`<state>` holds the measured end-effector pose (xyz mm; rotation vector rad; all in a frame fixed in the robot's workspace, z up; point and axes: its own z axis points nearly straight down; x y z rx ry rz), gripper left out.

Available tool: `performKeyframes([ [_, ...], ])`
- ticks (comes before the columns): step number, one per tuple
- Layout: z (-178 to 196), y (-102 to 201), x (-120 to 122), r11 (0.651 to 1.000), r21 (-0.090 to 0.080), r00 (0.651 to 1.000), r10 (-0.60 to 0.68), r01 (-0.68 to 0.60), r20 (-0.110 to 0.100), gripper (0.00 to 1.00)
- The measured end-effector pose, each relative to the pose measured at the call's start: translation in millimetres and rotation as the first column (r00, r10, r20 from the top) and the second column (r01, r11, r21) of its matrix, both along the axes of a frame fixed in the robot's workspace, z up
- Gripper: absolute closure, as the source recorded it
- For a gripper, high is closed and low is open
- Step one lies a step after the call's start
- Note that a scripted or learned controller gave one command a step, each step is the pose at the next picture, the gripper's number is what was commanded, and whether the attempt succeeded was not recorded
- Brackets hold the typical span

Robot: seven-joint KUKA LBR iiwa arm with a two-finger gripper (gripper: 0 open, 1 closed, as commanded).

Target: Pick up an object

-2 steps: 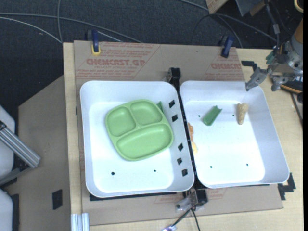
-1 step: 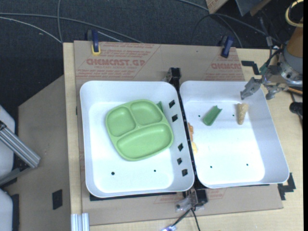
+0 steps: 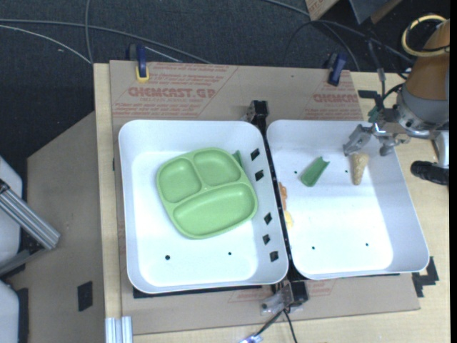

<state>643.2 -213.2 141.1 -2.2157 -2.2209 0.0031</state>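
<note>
Two blue clamps [image 3: 143, 61] [image 3: 335, 67] grip the brown board [image 3: 207, 91]; cables [image 3: 93, 27] cross dark flooring, possibly carpet [image 3: 50, 84].

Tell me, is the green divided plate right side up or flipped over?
Right side up: the green divided plate shows its three compartments facing upward.

grey arm [image 3: 425, 109] with an orange band, metallic wrist hardware.

I read red "CHEMCAST GP" lettering on the brown board [image 3: 178, 91] at upper left, repeated partly legible at upper right.
</note>
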Motion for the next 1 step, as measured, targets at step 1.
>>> performKeyframes([
  [1, -52.4, 0.9, -0.3, 1.0, 0.0, 1.0, 0.0, 0.0, 0.0, 0.0],
])
